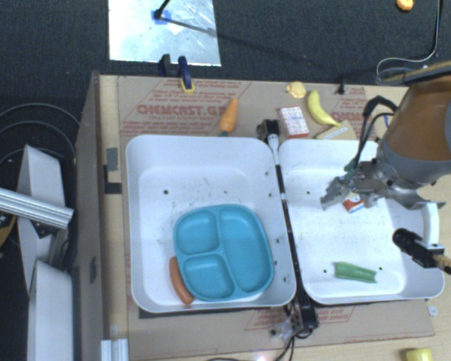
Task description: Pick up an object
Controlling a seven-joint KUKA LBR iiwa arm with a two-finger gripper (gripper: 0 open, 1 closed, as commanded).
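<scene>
My gripper (335, 195) hangs over the right bin (308, 277), near its middle, with the arm coming in from the right. Just to its right, under the wrist, a small red and white object (352, 204) lies on the bin floor, partly hidden. A green pod-shaped object (355, 272) lies toward the bin's front. In the left bin (146, 201) rests a blue divided plate (222, 252), and an orange sausage-shaped object (180, 280) lies by the plate's front left corner.
Behind the bins on the cardboard lie a carrot (228, 115), a small pink box (294, 122), a banana (319, 110) and a pale yellow piece (296, 89). A blue and yellow clamp (182, 71) stands at the back edge.
</scene>
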